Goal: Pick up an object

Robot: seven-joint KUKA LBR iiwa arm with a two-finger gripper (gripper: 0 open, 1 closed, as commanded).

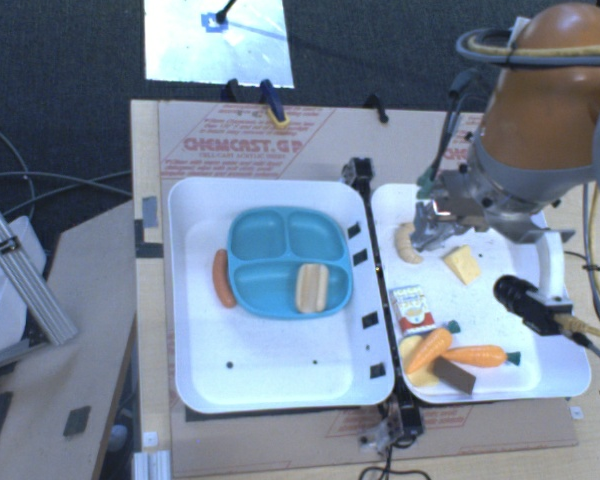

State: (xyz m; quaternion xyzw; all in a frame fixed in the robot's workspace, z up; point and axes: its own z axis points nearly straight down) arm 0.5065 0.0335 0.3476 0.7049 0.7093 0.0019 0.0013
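My gripper [427, 230] hangs low over the upper left part of the right bin [570, 368], just above and right of a pale curved banana-like piece [407, 244]. A yellow cheese wedge [463, 264] lies a little to its right. Lower in that bin rest a small printed packet [411, 306], two orange carrots [427, 350] [477, 355] and a brown block [452, 374]. The arm's bulk hides the bin's upper right. I see nothing between the fingers.
The left bin [195, 368] holds a blue divided plate [285, 261] with a bread roll [311, 288] in it, and a sausage [222, 277] beside the plate. A black divider [372, 268] runs between the bins. A black cylinder [525, 304] juts over the right bin.
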